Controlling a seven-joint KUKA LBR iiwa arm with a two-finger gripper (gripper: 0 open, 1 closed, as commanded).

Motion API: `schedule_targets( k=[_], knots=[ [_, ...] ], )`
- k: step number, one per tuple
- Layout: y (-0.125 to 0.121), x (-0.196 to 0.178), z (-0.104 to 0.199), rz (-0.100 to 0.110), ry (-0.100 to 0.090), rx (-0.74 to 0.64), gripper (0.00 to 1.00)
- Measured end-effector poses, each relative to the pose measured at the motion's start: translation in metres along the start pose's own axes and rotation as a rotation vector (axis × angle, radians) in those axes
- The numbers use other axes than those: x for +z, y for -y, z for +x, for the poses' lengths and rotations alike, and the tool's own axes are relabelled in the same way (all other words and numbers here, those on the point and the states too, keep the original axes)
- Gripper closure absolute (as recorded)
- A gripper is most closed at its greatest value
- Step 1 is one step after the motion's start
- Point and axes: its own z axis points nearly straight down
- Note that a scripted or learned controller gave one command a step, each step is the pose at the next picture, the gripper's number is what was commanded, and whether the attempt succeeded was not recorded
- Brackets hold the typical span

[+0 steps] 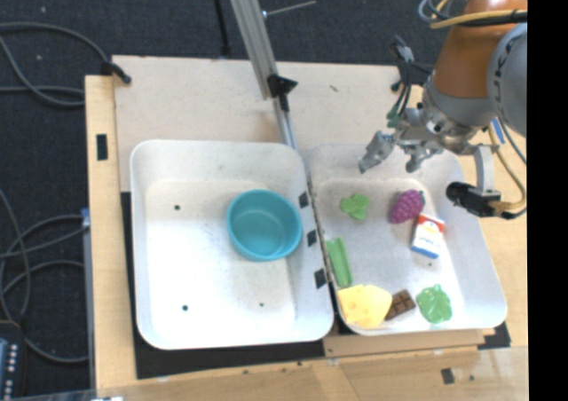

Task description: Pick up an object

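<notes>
Camera view: fixed overhead, slanted, over the surface [204, 98].
Bins: two, white, side by side. Left bin [177, 302]; right bin [475, 275].
Left bin contents: one teal bowl [264, 224], upright, near the centre.
Right bin contents: seven items. One small green piece [355, 206]; one purple grape cluster [406, 205]; one small white carton [428, 236] with red and blue print; one green stick [338, 261] along the left wall; one yellow wedge [365, 305]; one brown block [402, 303] touching the wedge; one green leafy item [434, 302].
Labels: carton print too small to read.
Tool: [395, 153] above the right bin's far edge, fingers spread apart, nothing between them, clear of every item.
</notes>
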Motion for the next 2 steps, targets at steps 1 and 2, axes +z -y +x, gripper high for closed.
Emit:
schedule_targets(
  k=[1,2],
  knots=[
    [0.000,0.000,0.000,0.000,0.000,0.000,0.00],
    [0.009,0.048,-0.007,0.006,0.003,0.004,0.00]
  ],
)
